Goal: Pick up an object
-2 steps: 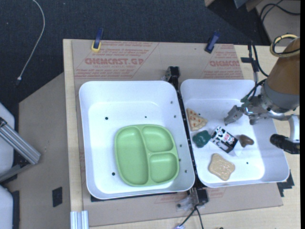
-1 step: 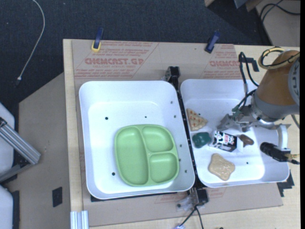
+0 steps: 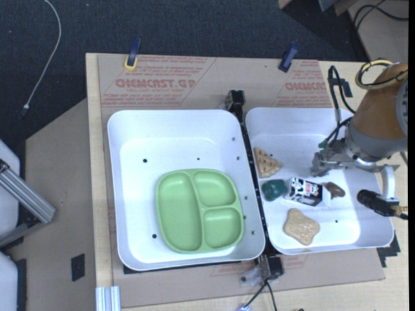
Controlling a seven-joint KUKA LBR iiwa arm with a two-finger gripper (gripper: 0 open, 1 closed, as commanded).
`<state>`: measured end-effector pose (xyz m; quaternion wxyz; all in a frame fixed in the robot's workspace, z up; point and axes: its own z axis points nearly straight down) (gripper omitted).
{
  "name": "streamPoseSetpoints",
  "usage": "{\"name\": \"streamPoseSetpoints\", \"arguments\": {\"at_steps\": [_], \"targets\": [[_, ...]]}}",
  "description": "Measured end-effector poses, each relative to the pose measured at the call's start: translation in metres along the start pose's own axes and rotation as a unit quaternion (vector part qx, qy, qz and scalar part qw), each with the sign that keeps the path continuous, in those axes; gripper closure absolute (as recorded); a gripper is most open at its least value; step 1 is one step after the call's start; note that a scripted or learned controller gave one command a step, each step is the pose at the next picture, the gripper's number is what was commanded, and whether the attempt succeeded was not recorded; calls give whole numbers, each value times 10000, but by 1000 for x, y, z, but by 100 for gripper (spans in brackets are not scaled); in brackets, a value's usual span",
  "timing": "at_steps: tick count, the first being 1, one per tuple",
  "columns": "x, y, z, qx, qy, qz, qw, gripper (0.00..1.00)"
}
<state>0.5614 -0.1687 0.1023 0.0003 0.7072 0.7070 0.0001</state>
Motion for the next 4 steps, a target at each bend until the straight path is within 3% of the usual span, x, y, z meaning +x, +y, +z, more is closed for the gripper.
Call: {"name": "streamPoseSetpoints", "arguments": {"at_steps": [2, 3, 4], "targets": [[-7, 8, -102, -27, -11, -7, 10000, 100], [-7, 9, -121, -14, -6, -6, 10000, 100], [38, 24, -119, -8, -3, -15, 10000, 100]]}}
